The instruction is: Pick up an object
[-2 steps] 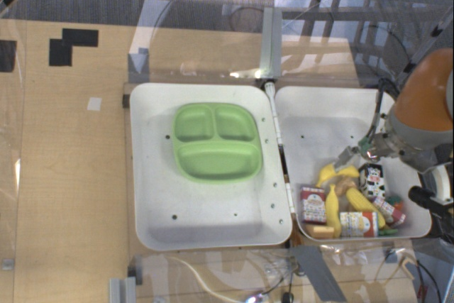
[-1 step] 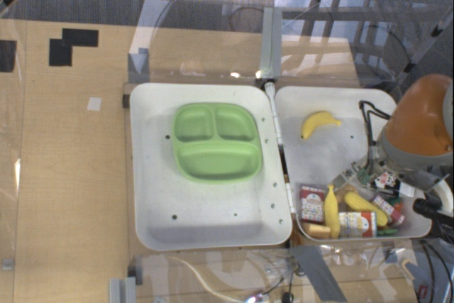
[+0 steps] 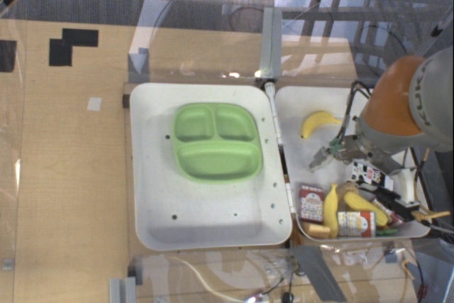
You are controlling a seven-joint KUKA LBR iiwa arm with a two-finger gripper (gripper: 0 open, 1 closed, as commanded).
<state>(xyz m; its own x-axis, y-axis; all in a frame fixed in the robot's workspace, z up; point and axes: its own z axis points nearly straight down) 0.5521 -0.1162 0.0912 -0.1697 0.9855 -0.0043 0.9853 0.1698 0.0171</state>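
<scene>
Two white bins side by side: left bin (image 3: 152,216) with a green divided plate (image 3: 216,141). Grey arm (image 3: 415,103) over right bin (image 3: 291,117), gripper (image 3: 333,151) low, fingers apart, nothing between. Just beside, toward far wall, a yellow banana (image 3: 317,123). Near front edge, two more bananas (image 3: 331,205), a small red box (image 3: 311,203).
</scene>
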